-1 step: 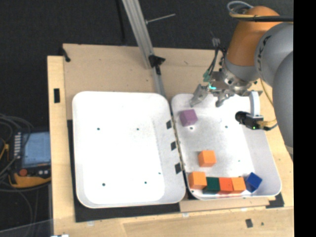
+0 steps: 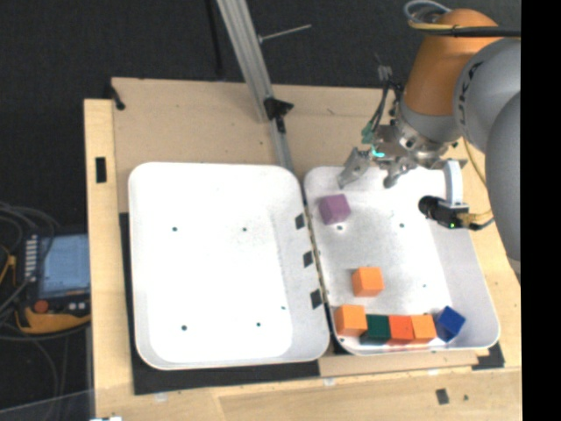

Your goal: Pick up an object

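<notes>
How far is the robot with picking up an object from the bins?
Nothing looks picked yet. The gripper hangs open over the right bin's far edge with nothing between its fingers. The purple block, nearest to it, and the other blocks lie in the bin. Descent, grasp and lift remain.

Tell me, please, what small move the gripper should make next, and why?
Probably shift toward the purple block and descend. The gripper hovers open above the right bin's far edge, holding nothing, and that block lies nearest, standing apart from the other blocks.
</notes>
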